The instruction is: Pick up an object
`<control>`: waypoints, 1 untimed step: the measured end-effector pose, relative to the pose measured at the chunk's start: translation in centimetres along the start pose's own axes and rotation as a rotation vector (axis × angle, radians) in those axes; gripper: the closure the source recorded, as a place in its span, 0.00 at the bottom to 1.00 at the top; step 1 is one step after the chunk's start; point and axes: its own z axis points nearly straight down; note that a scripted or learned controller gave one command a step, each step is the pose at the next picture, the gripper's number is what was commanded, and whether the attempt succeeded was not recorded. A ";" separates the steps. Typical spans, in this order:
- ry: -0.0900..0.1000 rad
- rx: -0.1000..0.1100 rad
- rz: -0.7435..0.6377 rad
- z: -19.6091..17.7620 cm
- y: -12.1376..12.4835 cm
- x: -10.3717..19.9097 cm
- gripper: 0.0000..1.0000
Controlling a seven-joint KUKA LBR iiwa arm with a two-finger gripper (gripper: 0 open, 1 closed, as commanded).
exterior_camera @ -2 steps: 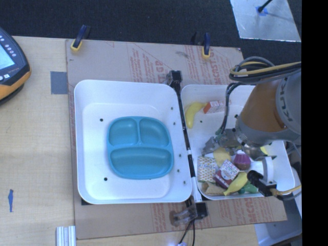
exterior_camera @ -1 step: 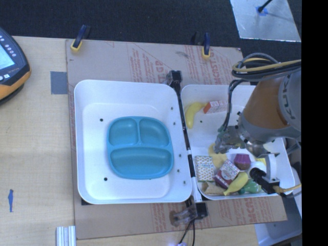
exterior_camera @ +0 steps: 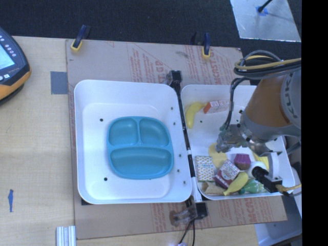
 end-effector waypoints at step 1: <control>0.000 0.001 -0.001 0.0 0.0 0.0 0.00</control>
